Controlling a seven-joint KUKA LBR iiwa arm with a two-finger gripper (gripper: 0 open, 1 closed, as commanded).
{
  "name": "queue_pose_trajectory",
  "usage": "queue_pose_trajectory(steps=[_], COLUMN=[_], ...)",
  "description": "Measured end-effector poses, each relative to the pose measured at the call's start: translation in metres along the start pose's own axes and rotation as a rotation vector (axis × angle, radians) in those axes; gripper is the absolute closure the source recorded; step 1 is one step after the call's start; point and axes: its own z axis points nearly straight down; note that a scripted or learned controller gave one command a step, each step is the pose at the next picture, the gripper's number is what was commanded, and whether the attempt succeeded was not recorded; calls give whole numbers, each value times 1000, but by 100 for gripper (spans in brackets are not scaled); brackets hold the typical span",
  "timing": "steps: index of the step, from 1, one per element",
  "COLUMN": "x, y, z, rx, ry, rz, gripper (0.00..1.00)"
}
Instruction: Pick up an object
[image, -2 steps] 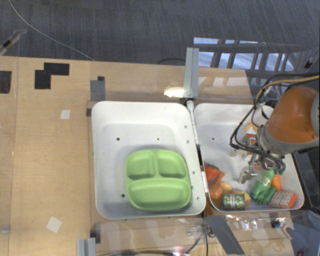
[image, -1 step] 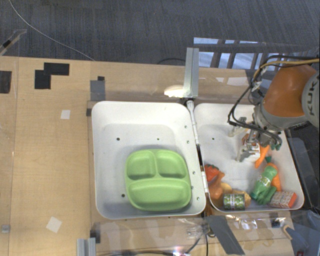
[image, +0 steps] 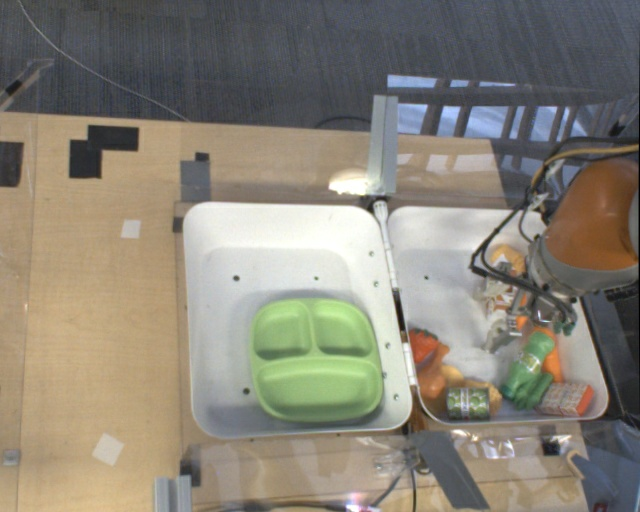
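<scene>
Where the wooden counter spreads across the view, it carries two shallow white bins side by side, the left bin and the right bin, their inner rims touching along a metal divider. Next in size, the grey arm with its orange band enters from the right and hangs over the right bin's far right part, black cables looped beside it. Item: one green divided plate, three compartments, lying flat in the near half of the left bin, nothing on it. Item: the pincer, below the wrist, low over the right bin's floor near the clutter; whether it is spread or closed, and whether anything sits between its tips, cannot be told from this angle. Item: one green bottle-shaped toy, tilted, just near-side of the pincer and close to it. Item: one red pepper-like piece against the bin's left wall. Item: one small box with a reddish face, in the near right corner, touching the green toy's base. Item: one short green can on its side along the near wall. Item: one orange-yellow rounded piece between the red piece and the can. Item: one yellowish object behind the cables, partly hidden.
</scene>
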Motion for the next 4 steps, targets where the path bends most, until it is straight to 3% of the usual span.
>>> queue_pose_trajectory(steps=[1,2,3,4], x=[26,-41,-43,-98], y=[6,61,48,28], z=[-1,1,1,2], rx=[1,-3,-2,-1], ry=[-3,-2,0,-1], rz=[-13,-89,-67,-317], gripper=[0,0,0,0])
